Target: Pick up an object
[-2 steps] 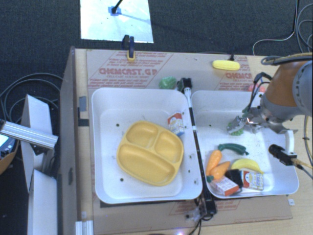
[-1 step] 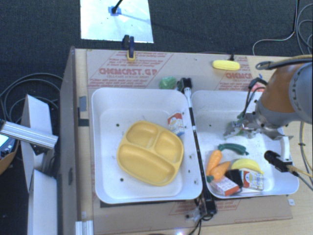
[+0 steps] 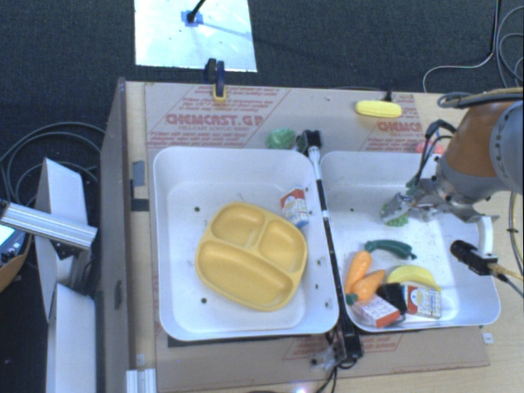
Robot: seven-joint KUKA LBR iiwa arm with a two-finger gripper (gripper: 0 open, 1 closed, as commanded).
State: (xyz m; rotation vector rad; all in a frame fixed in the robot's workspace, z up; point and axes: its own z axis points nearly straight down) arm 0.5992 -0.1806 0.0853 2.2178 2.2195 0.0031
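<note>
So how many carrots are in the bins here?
2. Both lie in the right bin, side by side near its left wall: one carrot nearer the divider, the other carrot just right of it. Others could be hidden under the pile beside them.

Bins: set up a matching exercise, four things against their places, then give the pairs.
Things:
1. yellow divided tray
2. banana
3. small carton
4. yellow object

Places:
A. on the board behind the right bin
B. left bin, beside the tray's far right edge
C. middle of the left bin
D. right bin, near side, by the carrots

Pairs: 1-C, 2-D, 3-B, 4-A
</note>
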